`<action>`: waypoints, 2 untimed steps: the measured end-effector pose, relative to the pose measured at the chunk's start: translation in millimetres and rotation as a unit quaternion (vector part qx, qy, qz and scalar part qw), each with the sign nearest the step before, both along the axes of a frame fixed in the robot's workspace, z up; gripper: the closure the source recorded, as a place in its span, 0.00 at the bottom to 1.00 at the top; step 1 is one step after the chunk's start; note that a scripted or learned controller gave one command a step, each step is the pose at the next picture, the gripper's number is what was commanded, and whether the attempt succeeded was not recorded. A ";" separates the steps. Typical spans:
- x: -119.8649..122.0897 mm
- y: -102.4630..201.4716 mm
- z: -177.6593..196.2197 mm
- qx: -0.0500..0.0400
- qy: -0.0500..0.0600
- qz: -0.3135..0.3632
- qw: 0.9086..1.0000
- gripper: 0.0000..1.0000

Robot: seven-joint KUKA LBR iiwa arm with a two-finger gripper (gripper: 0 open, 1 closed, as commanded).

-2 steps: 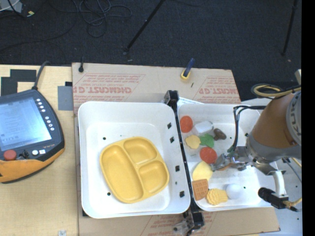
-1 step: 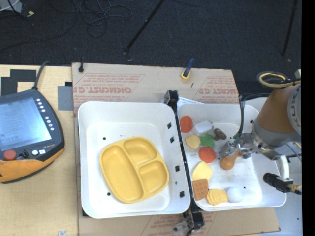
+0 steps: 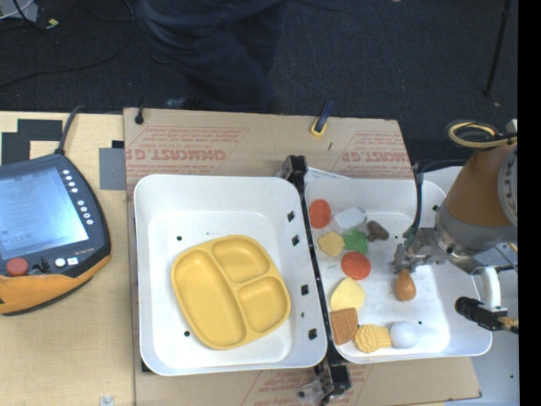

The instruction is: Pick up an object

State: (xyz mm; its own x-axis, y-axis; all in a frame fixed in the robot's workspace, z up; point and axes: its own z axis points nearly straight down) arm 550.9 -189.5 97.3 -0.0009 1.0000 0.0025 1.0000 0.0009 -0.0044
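step in hand: we read this as the reach-in stage of the pick; the gripper (image 3: pixel 409 259) is low inside the right bin (image 3: pixel 461 345), near its right-hand half, and nothing looks lifted yet.
gripper state: we cannot tell; the tips are small and dark against the bin floor, so we leave that open.
likely target: a small brown oblong food toy (image 3: pixel 406 287) lies on the bin floor just below the gripper tip, very close to it; we cannot tell whether they touch.
other pieces in the right bin: an orange-red round piece (image 3: pixel 319 214) near the back left corner, a red tomato-like piece (image 3: pixel 356 266) and a green piece (image 3: pixel 356 242) toward the middle, a waffle-like square (image 3: pixel 344 325) and a white egg shape (image 3: pixel 405 335) along the front edge.
left bin: the left bin (image 3: pixel 161 218) carries a yellow divided tray (image 3: pixel 230 290).
next move calls for: we judge the tip must settle squarely over the brown piece, close across its narrow width, then rise straight, since the rounded shape could slip out.
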 end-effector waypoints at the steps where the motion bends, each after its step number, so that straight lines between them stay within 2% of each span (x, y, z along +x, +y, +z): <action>1: -40.0 74.8 112.0 0.000 -0.004 0.003 1.000 1.00; 2: -12.9 126.3 141.2 -0.001 -0.002 0.002 1.000 1.00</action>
